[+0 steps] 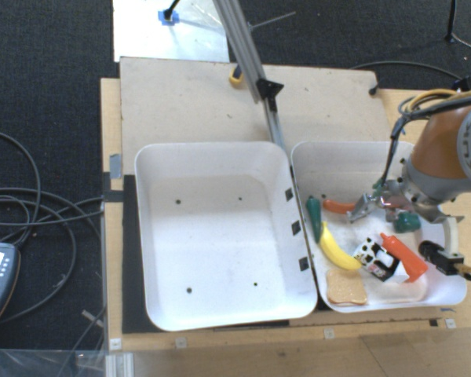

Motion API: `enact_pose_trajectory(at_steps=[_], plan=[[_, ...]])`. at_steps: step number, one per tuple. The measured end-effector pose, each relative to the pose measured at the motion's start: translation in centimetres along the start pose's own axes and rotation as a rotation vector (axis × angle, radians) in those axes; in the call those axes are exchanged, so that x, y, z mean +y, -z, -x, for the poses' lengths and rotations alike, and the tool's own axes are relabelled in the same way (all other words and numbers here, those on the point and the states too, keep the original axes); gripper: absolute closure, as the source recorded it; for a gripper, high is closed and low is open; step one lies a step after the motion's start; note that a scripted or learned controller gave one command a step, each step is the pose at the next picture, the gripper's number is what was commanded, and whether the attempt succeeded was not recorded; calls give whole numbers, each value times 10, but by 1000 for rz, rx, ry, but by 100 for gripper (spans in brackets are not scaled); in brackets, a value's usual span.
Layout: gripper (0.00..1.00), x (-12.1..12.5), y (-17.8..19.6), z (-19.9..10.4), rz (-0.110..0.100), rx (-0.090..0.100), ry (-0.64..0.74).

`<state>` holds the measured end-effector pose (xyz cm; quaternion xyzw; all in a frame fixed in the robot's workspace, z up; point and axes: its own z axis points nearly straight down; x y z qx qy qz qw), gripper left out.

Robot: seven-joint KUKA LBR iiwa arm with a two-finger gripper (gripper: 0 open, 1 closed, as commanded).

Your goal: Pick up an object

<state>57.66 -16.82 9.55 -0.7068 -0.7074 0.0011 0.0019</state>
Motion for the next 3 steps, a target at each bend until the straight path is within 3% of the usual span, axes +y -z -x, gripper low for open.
enact_pose_trajectory(at_steps=[1,2,3], plan=[[0,1,-5,0,5,-1,0],[100,2,7,0,8,-1,1],[100,6,67,9,12,-4,1]])
